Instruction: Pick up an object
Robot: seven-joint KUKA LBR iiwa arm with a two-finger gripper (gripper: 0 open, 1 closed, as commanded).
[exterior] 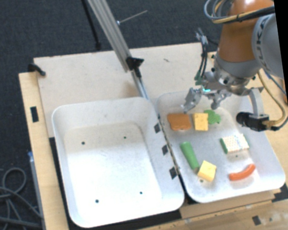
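The arm point(260, 31) comes in from the right side of the camera view, its grey body bent downward with the orange band point(238, 29) sitting broad and rounded above the wrist. Below the band the wrist narrows into a grey flange, and the gripper point(204, 99) hangs from it, pointing down and toward the left. Thin cables loop over the top of the orange section.

No readable text, label, brand mark, number or sign anywhere here, on the bins, the objects in them, the arm or the surface. The small white block point(235, 143) with green edge shows a fine dotted pattern, too small to read as characters.
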